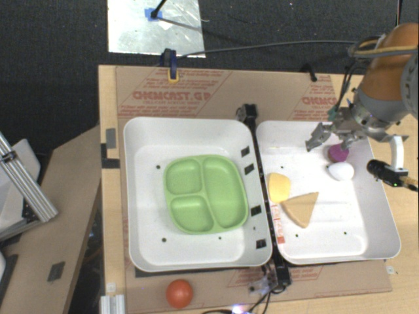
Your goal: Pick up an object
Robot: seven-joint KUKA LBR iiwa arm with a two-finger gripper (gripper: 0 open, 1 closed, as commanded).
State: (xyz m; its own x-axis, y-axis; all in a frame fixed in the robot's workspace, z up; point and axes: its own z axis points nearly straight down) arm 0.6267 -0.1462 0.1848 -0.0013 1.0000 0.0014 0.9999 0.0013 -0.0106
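In the right bin (366,241) lie a small purple thing (338,154), a white egg-shaped thing (340,171), a yellow rounded piece (279,187) and a tan wedge (301,208). My gripper (331,140) hangs over the bin's far right part, just above and slightly left of the purple thing. Its fingers are spread open with nothing between them. The white egg lies directly in front of the purple thing. A green divided plate (205,193) rests in the left bin (144,175).
An orange ball (179,293) sits on the bench in front of the left bin. The black divider clips (252,169) run between the two bins. A metal frame (26,182) stands at the far left.
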